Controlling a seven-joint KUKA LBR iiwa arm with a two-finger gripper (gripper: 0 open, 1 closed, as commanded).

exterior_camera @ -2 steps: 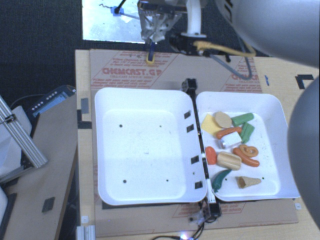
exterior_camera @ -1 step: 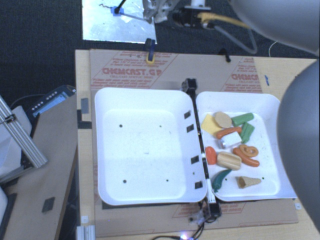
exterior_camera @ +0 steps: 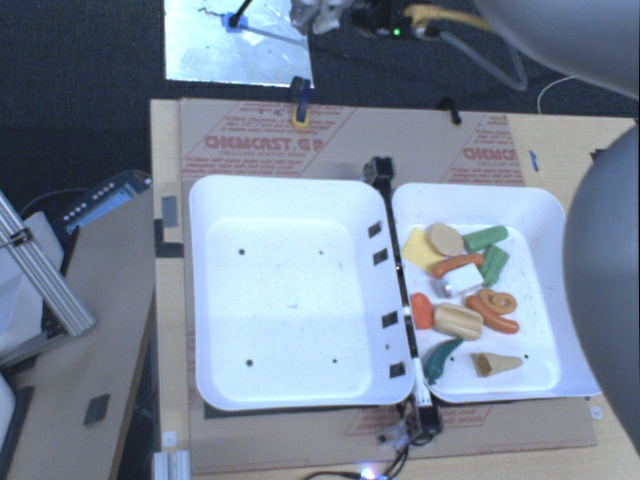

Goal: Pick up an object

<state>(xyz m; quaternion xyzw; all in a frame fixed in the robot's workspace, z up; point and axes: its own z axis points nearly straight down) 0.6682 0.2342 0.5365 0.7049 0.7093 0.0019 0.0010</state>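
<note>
The right white bin holds several toy foods. Among them are a yellow wedge, a tan round piece, two green pieces, an orange sausage, a small white block, an orange pretzel, a tan bread roll, a red piece, a dark green pepper and a tan wedge. My gripper hangs high at the top of the view, beyond the bins' far edge and well away from the food. Nothing hangs below it.
The left white bin lies beside the right one, joined by a black hinge strip. The grey arm covers the right side. A blue and yellow clamp sits on the cardboard behind the bins. Metal rails stand at left.
</note>
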